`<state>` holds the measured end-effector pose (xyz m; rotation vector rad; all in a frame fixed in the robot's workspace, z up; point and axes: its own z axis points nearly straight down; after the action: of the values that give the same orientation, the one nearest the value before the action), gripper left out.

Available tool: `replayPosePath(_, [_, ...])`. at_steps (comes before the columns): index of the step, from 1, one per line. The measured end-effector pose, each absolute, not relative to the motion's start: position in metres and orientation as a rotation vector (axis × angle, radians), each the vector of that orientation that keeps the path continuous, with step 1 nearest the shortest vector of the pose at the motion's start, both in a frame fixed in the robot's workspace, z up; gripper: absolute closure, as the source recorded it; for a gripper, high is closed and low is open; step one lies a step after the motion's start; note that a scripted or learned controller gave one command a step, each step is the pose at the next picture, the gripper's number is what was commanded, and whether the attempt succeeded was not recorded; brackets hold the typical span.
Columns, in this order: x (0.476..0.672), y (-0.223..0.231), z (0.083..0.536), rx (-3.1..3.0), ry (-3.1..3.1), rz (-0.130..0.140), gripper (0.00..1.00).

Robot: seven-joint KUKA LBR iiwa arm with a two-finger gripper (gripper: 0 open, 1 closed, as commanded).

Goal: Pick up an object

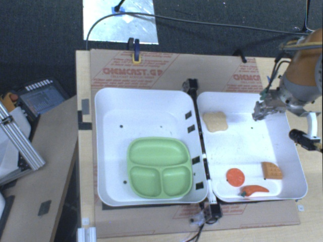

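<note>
Gripper (258, 112): hung over right bin's (290, 150) far side, couldn't tell its state tbh
Risk: bread (215, 121) sat well left, might've grabbed nothing

bins (151, 102): glossy white plastic | tray (159, 166): matt green plastic

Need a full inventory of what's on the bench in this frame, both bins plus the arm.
white shallow bins: 2, white, side by side; left bin, right bin
green divided plastic plate: 1, green, left bin, near side
beige bread-like slice: 1, beige, right bin, far left
red round disc: 1, red, right bin, near side
orange-red pepper-shaped piece: 1, by the right bin's near wall
tan waffle-like square: 1, tan, right bin, near right
gripper: 1, grey, over the right bin's far right
</note>
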<state>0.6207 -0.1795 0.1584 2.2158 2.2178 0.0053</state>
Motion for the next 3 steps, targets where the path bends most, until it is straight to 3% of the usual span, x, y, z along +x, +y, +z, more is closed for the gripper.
replayPosePath(1, [0.619,-0.185,0.222,2.215,2.218,0.006,1.0])
replayPosePath(2, [0.62,-0.185,0.232,2.215,2.223,0.003,1.0])
replayPosePath(3, [0.618,-0.133,0.222,2.212,2.231,0.003,1.0])
